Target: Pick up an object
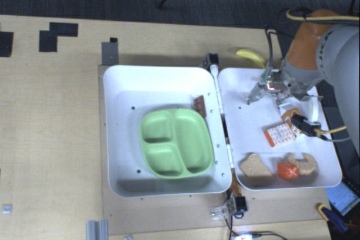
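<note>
Grey-armed gripper [270,89] hovers, fingers spread and empty, over the right bin's [239,121] far end; the red-and-white packet [280,134] lies nearer, so closing now risks grabbing nothing.

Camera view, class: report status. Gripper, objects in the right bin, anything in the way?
Gripper open, nothing between fingers, over right bin far end. Red-and-white packet, bread slice, tomato lie nearer. Green divided plate in left bin; path clear.

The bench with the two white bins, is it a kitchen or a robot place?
Probably a robot lab: a grey arm reaches over the right bin, the green plate looks like a toy, and cables run along the bench.
</note>
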Available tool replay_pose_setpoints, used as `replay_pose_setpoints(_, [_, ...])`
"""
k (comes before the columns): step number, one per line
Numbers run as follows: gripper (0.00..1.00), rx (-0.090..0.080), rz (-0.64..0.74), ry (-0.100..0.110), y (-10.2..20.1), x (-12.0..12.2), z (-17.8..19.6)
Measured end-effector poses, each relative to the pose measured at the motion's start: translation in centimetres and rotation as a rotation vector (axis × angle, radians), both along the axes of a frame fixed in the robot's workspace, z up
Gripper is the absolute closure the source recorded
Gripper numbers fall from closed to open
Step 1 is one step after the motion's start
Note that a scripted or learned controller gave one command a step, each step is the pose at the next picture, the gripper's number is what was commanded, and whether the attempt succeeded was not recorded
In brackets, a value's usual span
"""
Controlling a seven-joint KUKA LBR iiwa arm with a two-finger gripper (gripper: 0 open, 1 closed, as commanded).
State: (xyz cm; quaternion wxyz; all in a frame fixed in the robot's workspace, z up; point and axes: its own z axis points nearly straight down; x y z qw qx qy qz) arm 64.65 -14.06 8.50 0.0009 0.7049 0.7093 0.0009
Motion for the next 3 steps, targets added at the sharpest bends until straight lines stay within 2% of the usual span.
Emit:
replay_pose_setpoints(1, [0.0, 0.0, -0.005, -0.002, 1.4, -9.0, 0.1])
replay_pose_setpoints(2, [1.0, 0.0, -0.003, -0.008, 1.5, -8.8, 1.3])
replay_pose_setpoints(3, [1.0, -0.002, -0.001, -0.004, -1.9, -1.3, 0.1])
